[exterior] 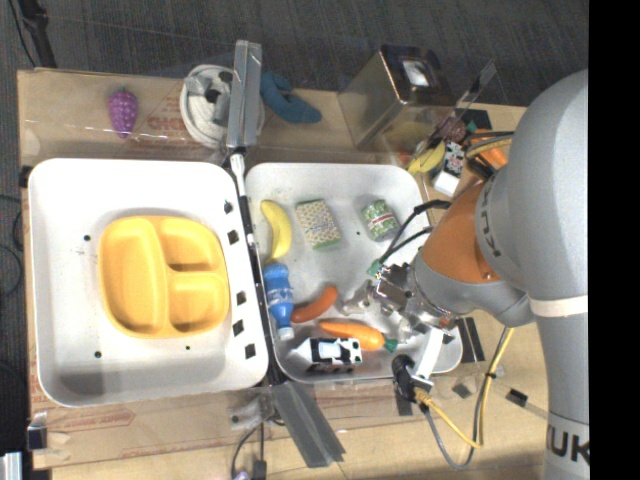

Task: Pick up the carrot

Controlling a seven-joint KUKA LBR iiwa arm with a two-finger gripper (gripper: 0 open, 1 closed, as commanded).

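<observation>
I'd lower the gripper [392, 313] squarely across the carrot [352, 335] (finger state: can't tell), just beside the toy car [335, 352].

The brown bench [330, 103] carries two white bins side by side — the left bin [60, 268] at nine o'clock, the right bin [400, 180] near centre; along its twelve o'clock edge lie a purple grape bunch [122, 110], a blue toy [285, 101] and a metal box [390, 93].
</observation>
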